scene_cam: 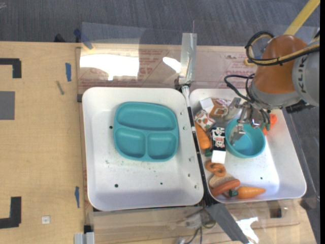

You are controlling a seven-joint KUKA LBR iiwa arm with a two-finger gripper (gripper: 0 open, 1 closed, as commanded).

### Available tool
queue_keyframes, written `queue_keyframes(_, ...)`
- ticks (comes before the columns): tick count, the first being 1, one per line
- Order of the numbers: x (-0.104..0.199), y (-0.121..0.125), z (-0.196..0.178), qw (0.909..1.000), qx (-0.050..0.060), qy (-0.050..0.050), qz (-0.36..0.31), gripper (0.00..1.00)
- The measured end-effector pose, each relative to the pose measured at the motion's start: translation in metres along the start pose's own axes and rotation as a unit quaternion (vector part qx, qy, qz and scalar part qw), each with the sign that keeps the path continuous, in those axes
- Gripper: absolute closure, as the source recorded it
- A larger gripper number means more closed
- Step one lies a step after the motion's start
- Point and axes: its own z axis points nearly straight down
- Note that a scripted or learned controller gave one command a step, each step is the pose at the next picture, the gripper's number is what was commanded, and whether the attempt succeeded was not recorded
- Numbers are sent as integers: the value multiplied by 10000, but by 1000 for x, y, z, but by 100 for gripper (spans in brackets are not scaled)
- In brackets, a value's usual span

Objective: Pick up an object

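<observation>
The largest thing seen is the wooden bench (35,151), set on dark grey carpet (152,9), with two shallow bins side by side on it. The left bin (96,187) bears a teal divided plate (146,131); the right bin (284,182) is crowded with small things. The arm (284,65) is reached in above the right bin, and the gripper (246,123) is placed over the teal bowl (249,142), near its rim. Whether the jaws are apart or together cannot be told, and nothing is seen held between them. The step in hand is judged to be the approach to a grasp, the bowl being the likeliest target. A descent and a firm closing on the rim would next be called for. Toy carrots (250,191) and small boxes (218,138) lie beside the bowl.
</observation>
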Motion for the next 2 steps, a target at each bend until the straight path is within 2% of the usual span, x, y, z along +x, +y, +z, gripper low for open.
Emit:
queue_keyframes(1,51,4,-1,9985,-48,-99,544,0)
queue_keyframes(2,20,18,0,9989,-29,-77,457,0)
